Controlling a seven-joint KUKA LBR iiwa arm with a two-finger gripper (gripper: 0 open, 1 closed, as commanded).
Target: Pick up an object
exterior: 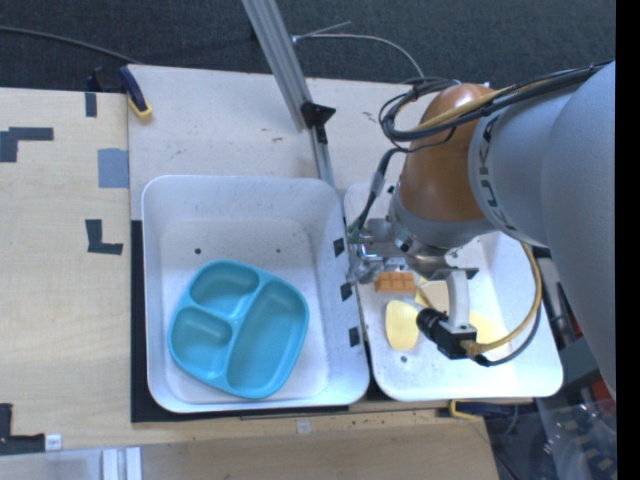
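Operator, take the blue divided plate point(238, 328) as your landmark. It lies flat in the left bin point(170, 208), toward that bin's near-left part, with three compartments facing up, all bare.

To the right of the plate, across the two touching bin walls, sits the right bin point(520, 373). The arm point(520, 158) comes in from the right and hangs over it, the orange band point(445, 168) well right of the plate and above the bin's far half.

The gripper point(385, 258) points down just past the plate's right side, near the right bin's left wall. The wrist body and its fittings cover the fingertips from this angle (whether they stand apart or together, you cannot tell, and nothing shows between them).

Objects right of the plate, all in the right bin:
- a small orange waffle-textured block point(394, 283), right beside the gripper's lower end; contact cannot be judged
- a pale yellow rounded piece point(401, 325) just nearer the camera than the block
- more yellow point(486, 326) farther right, partly hidden behind a black fitting point(447, 333) on the arm

A yellow cable point(520, 328) loops from that fitting up along the arm.

Far beyond the plate, a metal rail point(275, 43) slants over the bench.
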